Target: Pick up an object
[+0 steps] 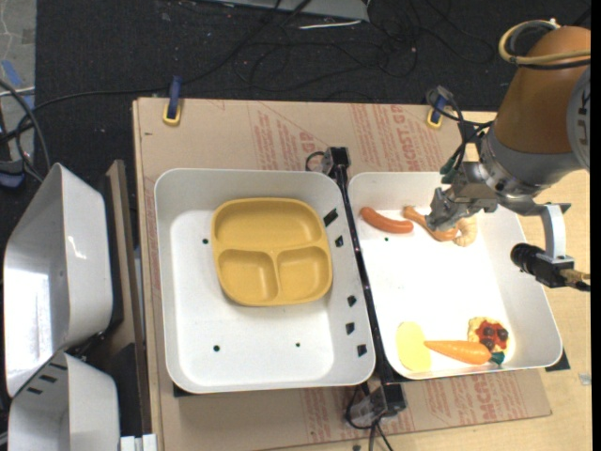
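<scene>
While the arm [540, 92] reaches in over the right bin [526, 294], its gripper [449, 216] sits low at that bin's far side, directly over a curled orange-tan piece [454, 234]; whether the fingers are spread or pinching cannot be told. Just beside the gripper lies a sausage [386, 221]. Along the bin's near wall lie a yellow disc [410, 346], a carrot [458, 350] and a small pizza slice [489, 333]. Beside it, the left bin [188, 346] holds a yellow divided plate [272, 250].

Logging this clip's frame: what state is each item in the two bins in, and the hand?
Yellow divided plate: upright, left bin, nothing in it.
Sausage: lying flat, right bin.
Shrimp: directly under the hand.
Carrot: lying flat, near corner.
Yellow disc: flat, touching the carrot.
Pizza slice: flat, beside the carrot.
</scene>
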Robot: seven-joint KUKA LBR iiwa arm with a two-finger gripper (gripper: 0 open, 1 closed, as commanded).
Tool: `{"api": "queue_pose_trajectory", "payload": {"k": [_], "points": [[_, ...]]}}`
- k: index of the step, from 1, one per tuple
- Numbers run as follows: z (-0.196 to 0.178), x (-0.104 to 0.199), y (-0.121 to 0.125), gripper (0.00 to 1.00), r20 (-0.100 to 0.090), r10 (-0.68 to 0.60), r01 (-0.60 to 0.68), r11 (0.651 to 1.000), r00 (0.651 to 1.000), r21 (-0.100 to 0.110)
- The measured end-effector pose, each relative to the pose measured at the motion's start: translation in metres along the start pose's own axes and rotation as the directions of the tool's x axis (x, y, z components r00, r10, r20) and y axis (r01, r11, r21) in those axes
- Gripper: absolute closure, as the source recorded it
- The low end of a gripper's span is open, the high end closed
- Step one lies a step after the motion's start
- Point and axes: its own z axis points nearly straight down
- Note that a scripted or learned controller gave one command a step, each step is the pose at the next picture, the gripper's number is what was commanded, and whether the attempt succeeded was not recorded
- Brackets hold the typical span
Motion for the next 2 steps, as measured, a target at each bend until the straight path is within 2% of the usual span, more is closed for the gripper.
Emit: {"api": "queue_pose_trajectory", "payload": {"k": [1,2], "points": [[0.012,0.054,0.009,1.0,-0.001,0.0,0.0,1.0,1.0,0.003],[0.005,0.107,0.031,1.0,0.0,0.0,0.0,1.0,1.0,-0.002]]}}
